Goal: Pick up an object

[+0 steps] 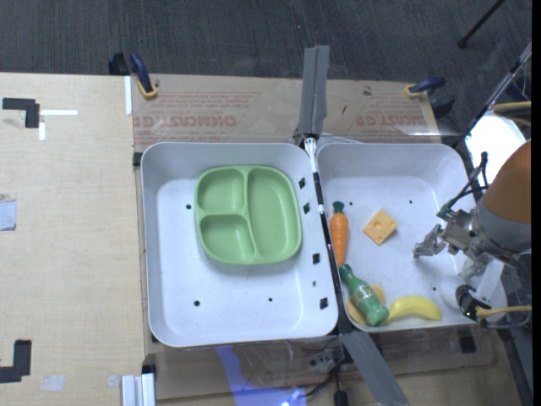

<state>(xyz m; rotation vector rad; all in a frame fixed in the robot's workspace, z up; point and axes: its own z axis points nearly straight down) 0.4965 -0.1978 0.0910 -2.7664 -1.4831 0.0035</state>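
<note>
In the right bin (pixel 397 163) lie an orange carrot (pixel 339 235) against the left wall, a yellow cheese wedge (pixel 380 227) in the middle, a green bottle (pixel 365 296) at the front left and a banana (pixel 414 309) along the front wall. My gripper (pixel 446 259) hangs over the bin's right side, open, with nothing between its fingers. It is right of the cheese wedge and above and slightly right of the banana, apart from both.
A green divided plate (pixel 248 215) lies in the left bin (pixel 169 252). The wall between the two bins runs just left of the carrot. The arm's orange band (pixel 511 189) sits at the right edge, above the right bin's wall.
</note>
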